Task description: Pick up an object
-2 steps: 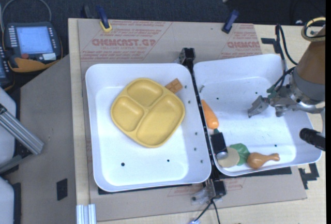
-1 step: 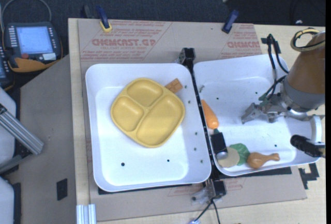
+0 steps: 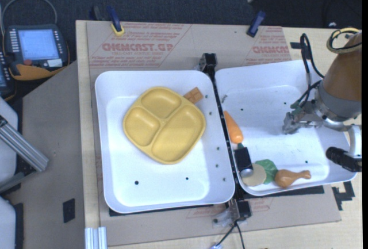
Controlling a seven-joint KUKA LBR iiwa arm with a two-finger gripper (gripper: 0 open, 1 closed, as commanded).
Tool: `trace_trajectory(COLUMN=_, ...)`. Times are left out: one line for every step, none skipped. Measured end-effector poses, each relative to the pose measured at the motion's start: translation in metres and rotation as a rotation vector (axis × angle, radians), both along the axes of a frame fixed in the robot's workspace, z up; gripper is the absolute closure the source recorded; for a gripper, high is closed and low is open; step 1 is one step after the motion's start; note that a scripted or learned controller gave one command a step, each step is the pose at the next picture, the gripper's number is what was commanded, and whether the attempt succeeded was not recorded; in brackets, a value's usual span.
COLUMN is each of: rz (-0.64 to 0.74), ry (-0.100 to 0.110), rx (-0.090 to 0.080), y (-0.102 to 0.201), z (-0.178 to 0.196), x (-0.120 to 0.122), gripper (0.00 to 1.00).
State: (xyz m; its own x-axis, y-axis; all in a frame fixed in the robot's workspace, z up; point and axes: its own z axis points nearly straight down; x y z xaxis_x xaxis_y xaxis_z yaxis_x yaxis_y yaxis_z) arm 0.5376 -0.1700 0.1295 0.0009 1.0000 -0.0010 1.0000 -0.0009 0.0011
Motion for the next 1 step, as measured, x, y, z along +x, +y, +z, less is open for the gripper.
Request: trace_trajectory(rz=0.001, ry=-0.004, rx=-0.001, y=0.0004, z=0.0436, x=-0.0031, gripper=1.00)
